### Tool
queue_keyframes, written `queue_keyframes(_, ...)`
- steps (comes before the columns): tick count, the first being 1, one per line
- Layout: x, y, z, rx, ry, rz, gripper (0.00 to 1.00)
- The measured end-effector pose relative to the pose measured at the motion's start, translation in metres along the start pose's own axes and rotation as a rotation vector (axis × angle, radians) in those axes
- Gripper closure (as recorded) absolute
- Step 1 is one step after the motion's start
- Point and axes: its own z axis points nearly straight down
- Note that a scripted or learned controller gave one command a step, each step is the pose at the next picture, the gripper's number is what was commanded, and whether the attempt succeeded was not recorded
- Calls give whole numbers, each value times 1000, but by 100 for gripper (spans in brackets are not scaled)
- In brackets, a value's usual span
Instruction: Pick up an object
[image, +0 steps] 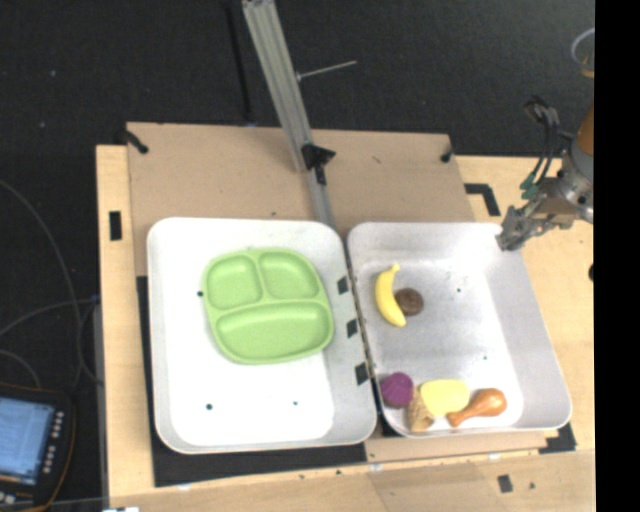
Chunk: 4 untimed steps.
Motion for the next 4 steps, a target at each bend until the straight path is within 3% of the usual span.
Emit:
queue_keyframes(2, 118, 7, 9, 6, 4, -4, 100)
queue_keyframes(4, 216, 16, 11, 7, 4, -2, 100)
